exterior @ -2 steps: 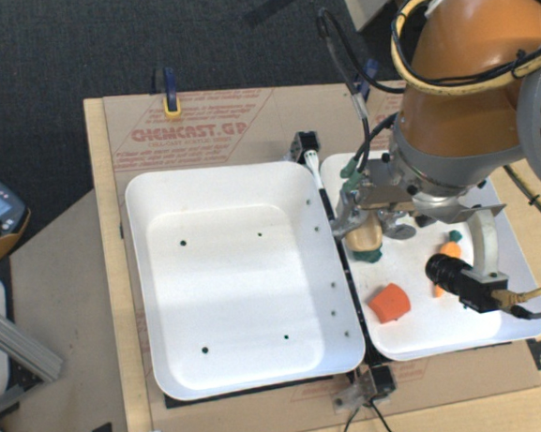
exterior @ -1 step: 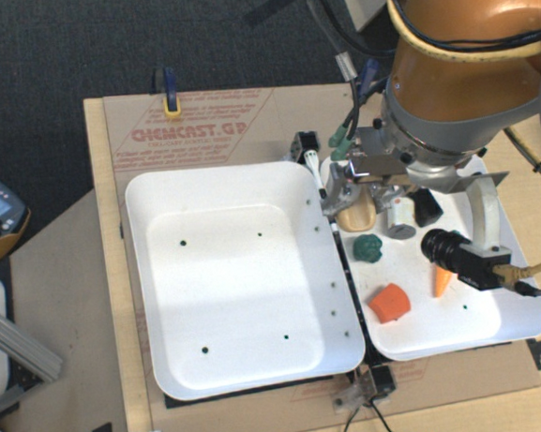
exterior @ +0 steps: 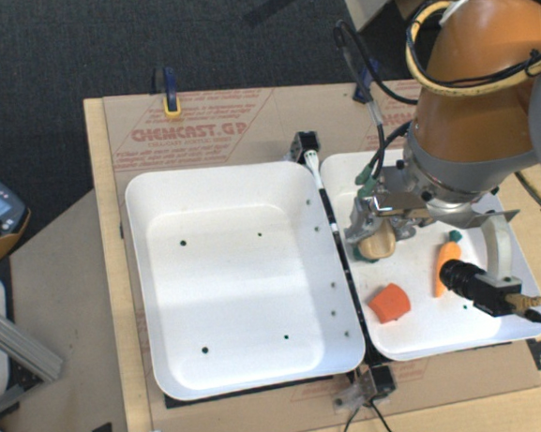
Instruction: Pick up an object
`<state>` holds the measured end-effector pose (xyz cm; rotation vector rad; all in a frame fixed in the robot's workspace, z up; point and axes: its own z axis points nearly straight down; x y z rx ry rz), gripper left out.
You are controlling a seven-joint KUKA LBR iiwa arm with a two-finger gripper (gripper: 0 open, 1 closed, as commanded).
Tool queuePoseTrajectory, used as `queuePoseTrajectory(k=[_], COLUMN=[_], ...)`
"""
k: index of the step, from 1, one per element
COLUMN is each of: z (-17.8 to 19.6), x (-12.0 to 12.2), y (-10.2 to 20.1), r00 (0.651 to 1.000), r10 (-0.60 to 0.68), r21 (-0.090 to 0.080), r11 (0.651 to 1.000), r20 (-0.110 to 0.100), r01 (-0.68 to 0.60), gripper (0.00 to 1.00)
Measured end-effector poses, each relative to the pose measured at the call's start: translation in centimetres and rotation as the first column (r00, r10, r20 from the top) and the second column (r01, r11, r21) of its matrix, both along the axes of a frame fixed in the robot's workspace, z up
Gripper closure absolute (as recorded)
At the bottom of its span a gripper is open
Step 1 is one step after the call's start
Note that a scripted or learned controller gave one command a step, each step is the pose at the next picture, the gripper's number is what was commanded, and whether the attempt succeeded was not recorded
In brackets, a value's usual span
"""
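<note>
Two shallow white plastic bins side by side: left bin point(exterior: 164, 295), right bin point(exterior: 432, 335), both on a brown cardboard sheet point(exterior: 243, 119) printed in red "CHEMCAST G.P". Three things in the right bin: one pale tan rounded lump point(exterior: 378, 246), one orange-red block point(exterior: 389, 303), one orange toy carrot with green top point(exterior: 447, 263). Metal two-finger gripper point(exterior: 380, 221) right over the tan lump, near the wall between the bins; open or closed, cannot tell.

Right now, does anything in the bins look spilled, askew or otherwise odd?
Nothing stands out. The tan lump, red-orange block and carrot all lie inside the right bin, apart from one another, with the gripper low over the tan lump.
</note>
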<state>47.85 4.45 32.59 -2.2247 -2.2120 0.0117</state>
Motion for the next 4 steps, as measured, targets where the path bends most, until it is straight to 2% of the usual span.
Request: queuePoseTrajectory(k=[1, 2, 3, 4], z=[18.9, 21.1, 20.9, 22.0], x=[0.2, 0.1, 0.1, 0.1], y=[5.3, 10.5, 13.7, 13.6], r00=[0.999, 1.0, 1.0, 1.0], r10=[0.012, 0.012, 0.01, 0.008], r21=[0.008, 0.005, 0.003, 0.003], r11=[1.0, 1.0, 1.0, 1.0], r20=[0.029, 0.014, 0.011, 0.015], r01=[-0.012, -0.012, -0.01, -0.008], gripper=[1.0, 1.0, 1.0, 1.0])
